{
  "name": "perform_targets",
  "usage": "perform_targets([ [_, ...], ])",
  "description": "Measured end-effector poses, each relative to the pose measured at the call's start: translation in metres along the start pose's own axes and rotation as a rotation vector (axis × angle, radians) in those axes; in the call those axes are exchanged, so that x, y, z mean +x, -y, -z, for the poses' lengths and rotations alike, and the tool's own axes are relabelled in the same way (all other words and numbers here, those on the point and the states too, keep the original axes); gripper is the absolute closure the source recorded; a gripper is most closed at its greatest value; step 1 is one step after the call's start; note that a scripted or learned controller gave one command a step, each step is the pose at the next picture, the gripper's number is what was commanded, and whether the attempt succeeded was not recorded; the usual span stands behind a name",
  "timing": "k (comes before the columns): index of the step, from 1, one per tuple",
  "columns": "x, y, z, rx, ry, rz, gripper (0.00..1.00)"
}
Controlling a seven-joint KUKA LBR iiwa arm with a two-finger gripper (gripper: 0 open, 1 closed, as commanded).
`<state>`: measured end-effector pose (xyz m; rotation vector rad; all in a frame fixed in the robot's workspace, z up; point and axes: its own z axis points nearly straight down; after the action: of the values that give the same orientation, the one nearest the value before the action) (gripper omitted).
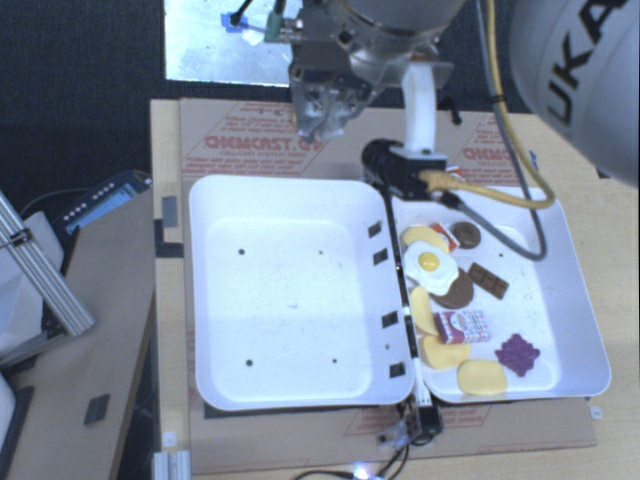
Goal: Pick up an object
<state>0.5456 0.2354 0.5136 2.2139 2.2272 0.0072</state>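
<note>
The pincer (322, 118) is seen raised above the far edge of the left bin (215, 268); whether it is open cannot be told, and nothing is seen held in it. The candidate objects are gathered in the right bin (575, 318), along its left side: a toy fried egg (430, 264), a brown chocolate piece (489, 281), a purple grape bunch (518, 353), a yellow slice (482, 376) and a small red-and-white packet (467, 326). These are judged light, stiff plastic and rather slippery. The grape bunch, lying apart from the rest, would best be taken across its narrow sides.
</note>
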Motion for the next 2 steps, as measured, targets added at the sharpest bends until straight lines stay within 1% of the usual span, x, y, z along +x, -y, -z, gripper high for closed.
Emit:
perform_targets([
  [1, -0.001, 0.046, 0.024, 0.001, 0.0, 0.0, 1.0],
  [2, -0.004, -0.026, -0.076, 0.01, 0.007, -0.008, 1.0],
])
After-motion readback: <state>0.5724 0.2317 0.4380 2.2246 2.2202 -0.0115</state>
